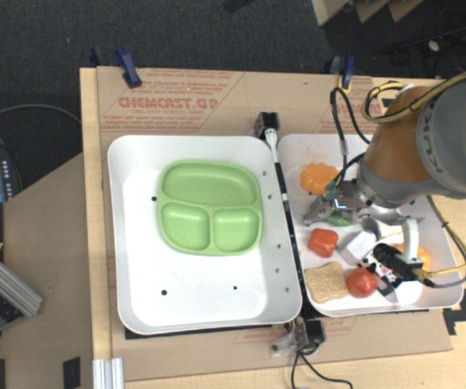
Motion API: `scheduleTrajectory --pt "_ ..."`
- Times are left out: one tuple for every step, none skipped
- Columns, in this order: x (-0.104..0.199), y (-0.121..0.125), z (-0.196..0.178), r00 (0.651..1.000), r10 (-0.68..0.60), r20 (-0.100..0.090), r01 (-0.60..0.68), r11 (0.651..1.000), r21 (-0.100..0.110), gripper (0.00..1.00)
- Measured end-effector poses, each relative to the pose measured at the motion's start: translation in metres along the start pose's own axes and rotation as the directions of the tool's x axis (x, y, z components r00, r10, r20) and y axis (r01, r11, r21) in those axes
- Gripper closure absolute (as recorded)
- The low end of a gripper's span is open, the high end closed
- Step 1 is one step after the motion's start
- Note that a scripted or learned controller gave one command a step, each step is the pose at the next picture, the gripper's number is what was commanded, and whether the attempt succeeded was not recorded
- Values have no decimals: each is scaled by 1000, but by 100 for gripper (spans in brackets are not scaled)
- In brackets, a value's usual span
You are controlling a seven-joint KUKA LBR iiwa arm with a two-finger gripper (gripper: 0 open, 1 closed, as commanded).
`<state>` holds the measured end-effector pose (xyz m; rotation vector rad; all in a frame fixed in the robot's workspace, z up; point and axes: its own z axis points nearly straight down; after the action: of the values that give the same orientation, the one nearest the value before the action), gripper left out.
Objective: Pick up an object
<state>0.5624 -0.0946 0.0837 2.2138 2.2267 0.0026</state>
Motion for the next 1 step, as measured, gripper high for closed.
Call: scheduleTrajectory --pt "2 -29 -1 1000 6 -2 -6 1000 6 0"
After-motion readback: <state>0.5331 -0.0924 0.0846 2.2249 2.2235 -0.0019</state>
